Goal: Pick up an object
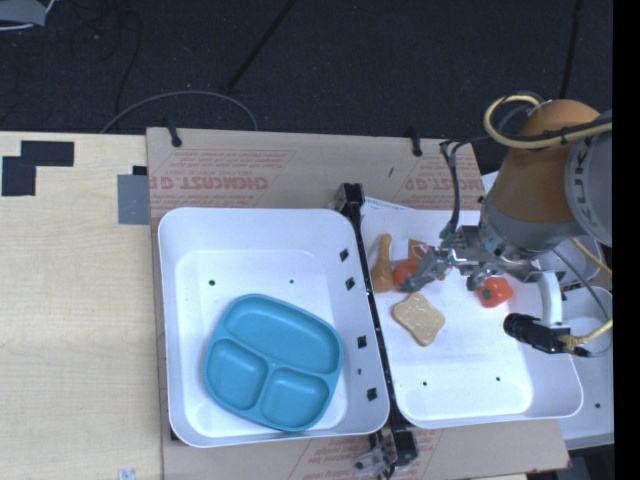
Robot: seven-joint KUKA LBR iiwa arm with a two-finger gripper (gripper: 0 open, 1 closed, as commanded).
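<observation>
Bench (pixel 70 298): pale wood-grain surface, flat, bearing a printed cardboard sheet (pixel 260 168) under two shallow white plastic bins set side by side, touching along a black hinge strip. Arm (pixel 545 183): grey, with an orange band above the wrist, reaching in from the right over the right bin (pixel 480 398). Left bin (pixel 250 238): smooth, glossy, rounded corners, holding one blue plate (pixel 272 363), matte plastic, three compartments, lying flat. Right bin: holds the candidates for picking, all small. Bread slice (pixel 418 319): tan, soft-looking, irregular, lying flat near the bin's middle. Yellow piece (pixel 383 265): elongated, curved, just beside the dividing wall. Red piece (pixel 404 275): rounded, close against the yellow one and directly beside the claw tips. Tomato (pixel 492 290): red, round, green-topped, on the far side of the claw. Claw (pixel 428 268): metal, low over the bin beside the red piece; whether it is open or closed I cannot tell, and nothing is visibly gripped. Risk, judged: the red and yellow pieces crowd the wall, so a closing claw may nudge them apart or pinch both; rounded shapes could roll free.
</observation>
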